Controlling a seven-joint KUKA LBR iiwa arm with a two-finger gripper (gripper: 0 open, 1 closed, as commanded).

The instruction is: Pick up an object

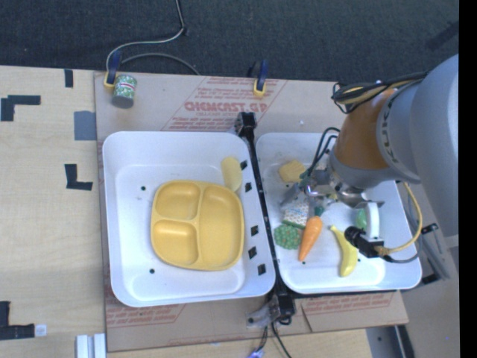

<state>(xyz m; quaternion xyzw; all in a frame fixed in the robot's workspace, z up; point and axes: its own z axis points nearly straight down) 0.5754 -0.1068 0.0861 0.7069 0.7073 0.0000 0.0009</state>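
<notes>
While my arm (417, 133) leans in over the right bin (402, 278), its grey bulk and orange band (358, 136) cover that bin's far right part. My wrist points down and toward the divider between the bins. My pincer (313, 192) sits low among the toys; whether it is spread or pressed together I cannot tell, the wrist hides it.

Landmark: carrot (310, 239), orange, lying nearly upright in the right bin.
- Pincer: just above the carrot's top end, close to it, contact unclear.
- Green bumpy toy (287, 236): touching the carrot's left side, low.
- Pale speckled piece (297, 213): just up-left of the carrot, beside the pincer.
- Yellow rounded toy (292, 171): well above the carrot, near the bin's far wall.
- Banana (344, 253): just right of the carrot, curved, lying flat, apart from it.
- Green-and-white item (367, 219): up-right of the carrot, under my wrist cables.
- Yellow cable (406, 245): loops right of the banana.

Left bin (119, 222): far left of the carrot, bearing a yellow divided plate (198, 224) with three compartments. A pale yellow piece (232, 173) stands at the plate's upper right, near the divider.

Nothing is visibly pinched.
</notes>
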